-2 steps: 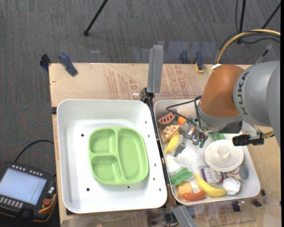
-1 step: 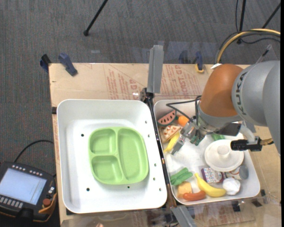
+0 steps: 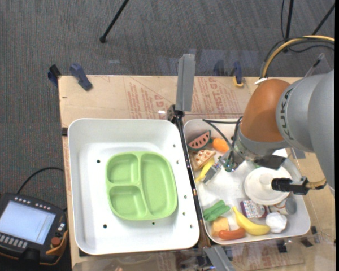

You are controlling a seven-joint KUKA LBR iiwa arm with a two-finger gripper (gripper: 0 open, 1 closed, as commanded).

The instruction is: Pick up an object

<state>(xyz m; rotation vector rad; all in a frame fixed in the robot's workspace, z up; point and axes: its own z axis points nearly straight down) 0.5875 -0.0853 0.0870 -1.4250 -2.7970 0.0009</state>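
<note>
My gripper (image 3: 219, 166) hangs low over the upper left part of the right bin (image 3: 303, 226). Its tip is right beside a small yellow piece (image 3: 204, 173) and a tan waffle-like slice (image 3: 201, 157). Just behind it lie a watermelon slice (image 3: 199, 140) and an orange piece (image 3: 220, 145). Toward the front of that bin are green beans (image 3: 216, 210), a banana (image 3: 250, 224), a red chili (image 3: 233, 234) and an orange chunk (image 3: 220, 225). The wrist hides the bin floor under it.
A white round dish (image 3: 264, 186), a purple-labelled packet (image 3: 252, 209) and a white ball (image 3: 276, 222) sit at the right bin's right side. The left bin (image 3: 82, 151) holds a green divided plate (image 3: 141, 185). A pendant (image 3: 28, 226) lies at the lower left.
</note>
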